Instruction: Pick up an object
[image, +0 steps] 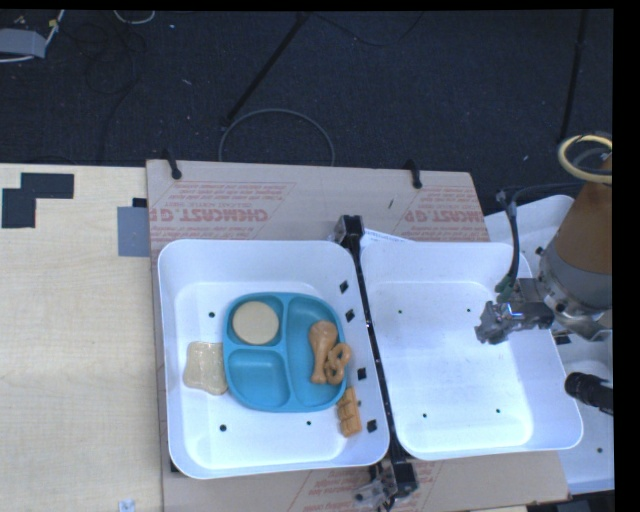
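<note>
A blue divided plate (268, 385) lies in the left bin (190, 275). On it sit a round tan disc (255, 322) and a brown twisted pretzel-like piece (327, 351). A pale tan flat piece (205, 367) lies just left of the plate on the bin floor. A small orange-brown piece (348, 412) rests by the plate's lower right corner. My gripper (493, 325) hovers over the right side of the right bin (440, 300), far from all these objects, with nothing seen in it.
A black divider (365, 340) runs between the two bins. Cardboard (300, 205) lies under and behind the bins. The arm's grey body and orange band (590, 230) fill the right edge. A light wooden bench surface (70, 340) spreads to the left.
</note>
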